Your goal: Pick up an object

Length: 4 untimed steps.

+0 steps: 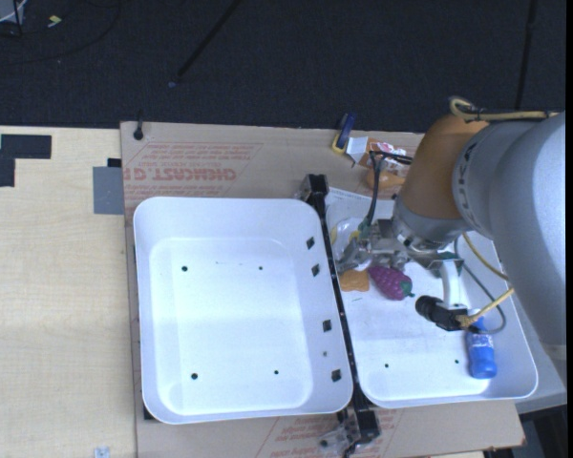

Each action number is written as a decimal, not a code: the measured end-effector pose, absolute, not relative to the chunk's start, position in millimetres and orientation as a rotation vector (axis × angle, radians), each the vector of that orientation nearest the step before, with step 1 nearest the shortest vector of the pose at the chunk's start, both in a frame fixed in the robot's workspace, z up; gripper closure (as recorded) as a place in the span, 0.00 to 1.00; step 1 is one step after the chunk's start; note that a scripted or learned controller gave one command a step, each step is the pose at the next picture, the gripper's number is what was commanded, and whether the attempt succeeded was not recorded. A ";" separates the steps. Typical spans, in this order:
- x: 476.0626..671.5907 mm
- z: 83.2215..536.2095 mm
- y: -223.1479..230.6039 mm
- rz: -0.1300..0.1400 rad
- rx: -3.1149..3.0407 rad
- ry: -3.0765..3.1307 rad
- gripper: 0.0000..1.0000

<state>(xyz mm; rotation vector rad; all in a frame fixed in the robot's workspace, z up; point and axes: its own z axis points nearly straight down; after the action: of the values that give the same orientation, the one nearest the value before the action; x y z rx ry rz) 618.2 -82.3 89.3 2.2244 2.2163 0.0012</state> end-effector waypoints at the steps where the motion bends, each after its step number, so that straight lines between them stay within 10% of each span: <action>1: 572.3 88.9 -80.8 -0.001 2.224 2.219 0.00; 2: 574.6 100.3 -81.7 0.002 2.225 2.216 1.00; 4: 592.2 90.2 -97.8 0.006 2.221 2.221 1.00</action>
<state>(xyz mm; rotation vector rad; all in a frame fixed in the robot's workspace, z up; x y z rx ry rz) 592.2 -97.8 90.2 2.2208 2.2205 0.0056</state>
